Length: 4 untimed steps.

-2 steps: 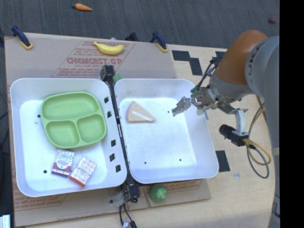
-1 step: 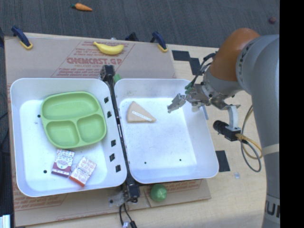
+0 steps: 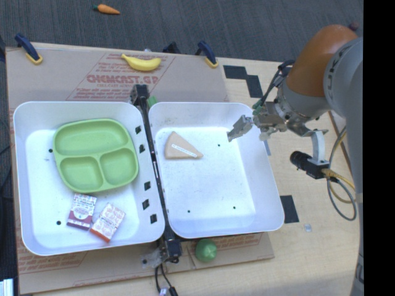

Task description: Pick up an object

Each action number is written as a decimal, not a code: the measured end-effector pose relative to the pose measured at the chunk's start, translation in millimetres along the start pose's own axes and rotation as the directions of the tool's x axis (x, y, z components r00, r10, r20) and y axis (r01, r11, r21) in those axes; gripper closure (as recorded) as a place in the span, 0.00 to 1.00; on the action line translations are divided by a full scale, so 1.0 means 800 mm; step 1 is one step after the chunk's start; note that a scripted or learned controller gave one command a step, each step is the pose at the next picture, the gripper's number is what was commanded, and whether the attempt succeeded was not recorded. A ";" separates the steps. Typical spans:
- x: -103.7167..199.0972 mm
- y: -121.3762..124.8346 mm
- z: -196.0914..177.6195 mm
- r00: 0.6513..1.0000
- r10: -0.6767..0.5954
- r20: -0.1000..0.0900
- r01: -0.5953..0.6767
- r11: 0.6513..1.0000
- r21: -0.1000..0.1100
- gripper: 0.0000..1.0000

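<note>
A tan wedge-shaped sandwich piece [image 3: 181, 147] lies flat in the back left part of the right bin [image 3: 265, 190]. My gripper [image 3: 252, 137] hangs over that bin's back right corner, to the right of the wedge and well apart from it. Its fingers [image 3: 237, 129] stand open with nothing between them. In the left bin [image 3: 24, 184] sits a green divided plate [image 3: 95, 153]. In front of the plate lie two small snack packets, one dark red [image 3: 82, 210] and one orange-red [image 3: 107, 221].
A yellow banana [image 3: 142, 61] rests on the cardboard behind the bins. A green ball [image 3: 206, 250] sits on the bench in front of the right bin. A black divider clip strip [image 3: 150, 159] runs between the bins. An orange carrot [image 3: 108, 8] lies on the floor.
</note>
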State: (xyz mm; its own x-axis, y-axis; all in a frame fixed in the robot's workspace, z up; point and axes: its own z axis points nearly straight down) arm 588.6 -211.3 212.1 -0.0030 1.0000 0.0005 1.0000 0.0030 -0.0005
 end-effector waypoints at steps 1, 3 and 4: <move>0.002 0.084 0.146 1.000 -0.003 -0.001 0.003 1.000 0.006 0.00; 0.003 0.086 0.130 1.000 -0.009 -0.001 0.009 1.000 0.002 0.00; 0.000 0.005 0.093 1.000 -0.002 0.001 0.002 1.000 0.002 0.00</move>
State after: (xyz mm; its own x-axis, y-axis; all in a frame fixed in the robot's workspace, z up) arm 592.8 -210.9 137.5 -0.0055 1.0000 -0.0003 1.0000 0.0055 -0.0021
